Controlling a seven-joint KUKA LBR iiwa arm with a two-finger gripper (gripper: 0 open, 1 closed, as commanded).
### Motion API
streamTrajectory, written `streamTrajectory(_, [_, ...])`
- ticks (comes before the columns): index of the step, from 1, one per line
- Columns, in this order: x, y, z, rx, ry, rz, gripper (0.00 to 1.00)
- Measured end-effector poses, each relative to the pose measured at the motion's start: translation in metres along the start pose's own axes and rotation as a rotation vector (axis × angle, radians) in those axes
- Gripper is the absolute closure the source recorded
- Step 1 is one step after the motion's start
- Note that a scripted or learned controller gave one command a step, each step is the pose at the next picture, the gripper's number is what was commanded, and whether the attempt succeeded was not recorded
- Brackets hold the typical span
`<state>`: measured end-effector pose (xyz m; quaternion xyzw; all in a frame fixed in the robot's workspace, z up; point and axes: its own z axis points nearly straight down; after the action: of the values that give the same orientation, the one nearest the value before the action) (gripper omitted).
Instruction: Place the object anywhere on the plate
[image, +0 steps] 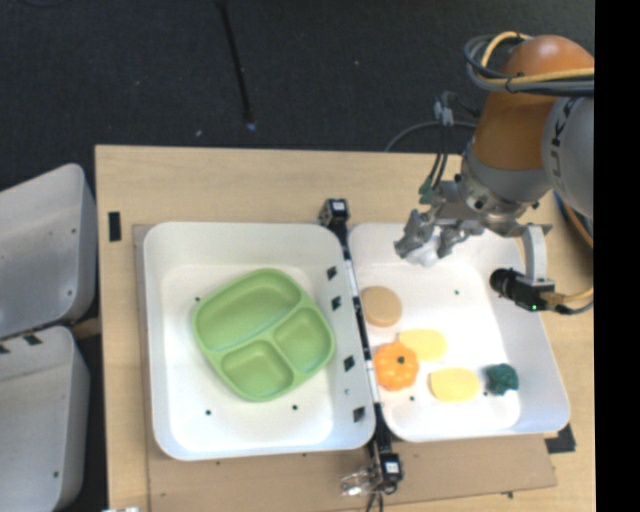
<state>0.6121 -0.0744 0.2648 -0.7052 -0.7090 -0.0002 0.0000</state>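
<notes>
Overhead, the pincer (432, 243) hangs above the back of the right bin (520, 400), near its far-left corner, with nothing visible between its tips; whether it is parted or closed I cannot tell from this slant. Below and toward the camera, the candidate objects lie bunched along the bin's front half: a tan round cookie-like piece (381, 305) just beside the divider, an orange pumpkin-shaped toy (396, 367) in front of it, two pale yellow pieces (424, 344) and (453, 384) near the pumpkin, and a small dark teal lump (501, 378) at the right. None has reached its goal. The green three-compartment plate (263, 333) sits alone, turned at an angle, in the middle of the left bin (180, 420), probably so that a drop from above lands easily anywhere on it. By my judgement the arm stands poised for a descent, the cookie being closest.
</notes>
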Motion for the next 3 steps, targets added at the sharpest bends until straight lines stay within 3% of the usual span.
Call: streamTrajectory(3, [0.148,-0.007,0.026,0.003,-0.001,0.001,1.00])
